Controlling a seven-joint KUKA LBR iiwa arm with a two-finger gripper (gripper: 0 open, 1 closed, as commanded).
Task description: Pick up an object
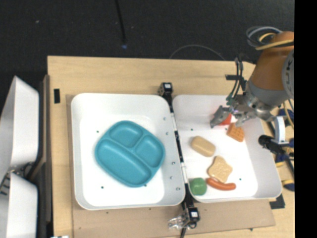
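Note:
My gripper hangs over the back of the right bin with its fingers spread open. A small red object shows in the gap between them; whether they touch it I cannot tell. Just below the gripper lies an orange waffle piece. Further forward in the same bin are a tan bread roll, a slice of toast, a red sausage and a green round object in the front left corner.
The left bin holds a blue divided plate. A ridge with clamps separates the two bins. Cables and blue fittings crowd the right bin's right side.

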